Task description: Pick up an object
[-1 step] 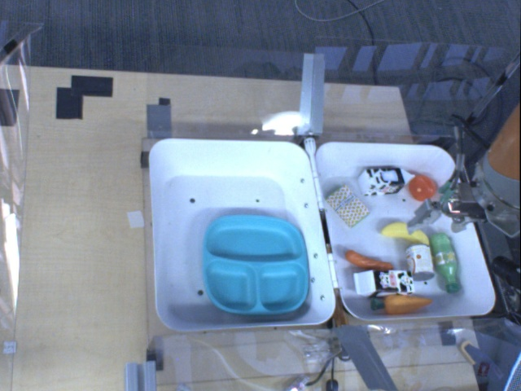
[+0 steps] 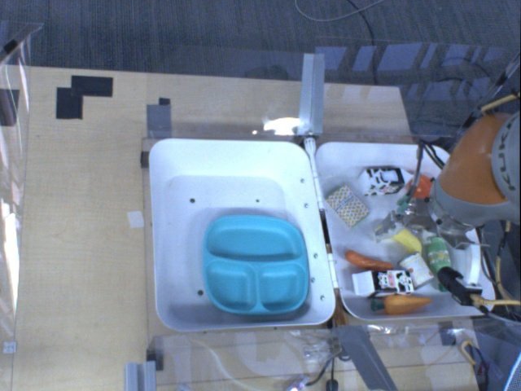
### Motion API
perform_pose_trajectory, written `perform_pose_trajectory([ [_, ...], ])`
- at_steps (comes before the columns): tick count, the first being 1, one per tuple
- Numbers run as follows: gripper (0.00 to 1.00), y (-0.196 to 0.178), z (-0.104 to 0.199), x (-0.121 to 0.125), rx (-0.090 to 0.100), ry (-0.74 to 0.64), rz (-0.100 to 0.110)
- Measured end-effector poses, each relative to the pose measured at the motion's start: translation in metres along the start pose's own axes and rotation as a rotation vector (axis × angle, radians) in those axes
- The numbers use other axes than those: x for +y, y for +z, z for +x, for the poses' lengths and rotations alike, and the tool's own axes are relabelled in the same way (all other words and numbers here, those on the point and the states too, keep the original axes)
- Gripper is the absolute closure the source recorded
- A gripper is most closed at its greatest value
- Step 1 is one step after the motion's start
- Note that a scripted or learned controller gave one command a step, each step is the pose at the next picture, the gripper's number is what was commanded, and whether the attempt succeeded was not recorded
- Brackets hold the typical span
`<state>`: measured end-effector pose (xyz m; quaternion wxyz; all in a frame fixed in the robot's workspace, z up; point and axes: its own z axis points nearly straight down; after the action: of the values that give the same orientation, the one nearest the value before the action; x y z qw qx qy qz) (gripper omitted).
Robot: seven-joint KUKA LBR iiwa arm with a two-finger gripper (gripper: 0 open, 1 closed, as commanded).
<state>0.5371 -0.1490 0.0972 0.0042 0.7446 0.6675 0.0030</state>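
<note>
Down over crowded right bin (image 2: 330,165), end effector (image 2: 404,218) grip unclear, yellow object (image 2: 407,239) beside.

Worktop (image 2: 81,243): pale wood, seen from above at a slant.
Left bin (image 2: 163,218): white and shallow, rested on the worktop.
Right bin (image 2: 346,157): white, touching the left bin's side.
Black marks (image 2: 81,94): lay flat at the far left corner.

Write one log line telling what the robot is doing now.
arm: over right white bin | gripper: low among toys, by yellow piece | grasp: cannot tell | blue divided plastic tray: in left white bin
</note>
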Motion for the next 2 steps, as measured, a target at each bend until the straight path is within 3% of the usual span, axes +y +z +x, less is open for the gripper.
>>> perform_pose_trajectory([
  [1, 0.00, 0.007, 0.005, 0.007, 0.001, 0.040, -0.003],
  [2, 1.00, -0.006, 0.007, 0.010, 0.003, 0.037, -0.012],
])
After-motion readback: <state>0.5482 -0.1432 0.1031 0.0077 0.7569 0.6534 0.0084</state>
